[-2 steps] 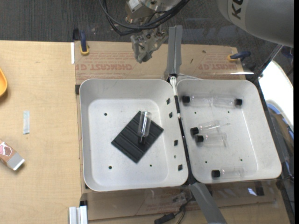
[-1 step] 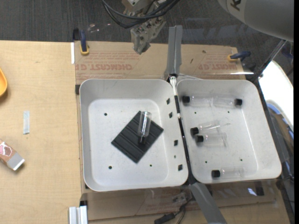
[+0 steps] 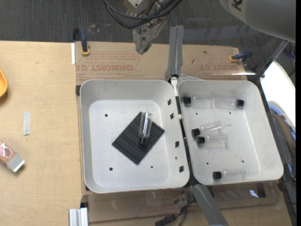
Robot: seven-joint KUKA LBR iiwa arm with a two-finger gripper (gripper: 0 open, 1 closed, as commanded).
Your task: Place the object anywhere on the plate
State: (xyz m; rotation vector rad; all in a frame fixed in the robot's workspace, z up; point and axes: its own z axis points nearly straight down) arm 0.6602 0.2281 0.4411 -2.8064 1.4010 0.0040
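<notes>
A black ribbed square plate [image 3: 129, 142] lies turned like a diamond in the middle of the left bin [image 3: 89, 140]. A clear tube with a dark cap [image 3: 145, 125] rests on the plate's upper right part, lying lengthwise. My gripper [image 3: 141, 45] hangs at the top of the view, beyond the far rim of the left bin and well away from the plate and tube. Nothing shows between its tips.
The right bin [image 3: 269, 140] holds several clear tubes with black caps, such as one at the back [image 3: 214, 101] and one in the middle [image 3: 210, 128]. Cables trail from the wrist. A small grey strip [image 3: 26, 123] and a packet [image 3: 10, 157] lie on the bench at left.
</notes>
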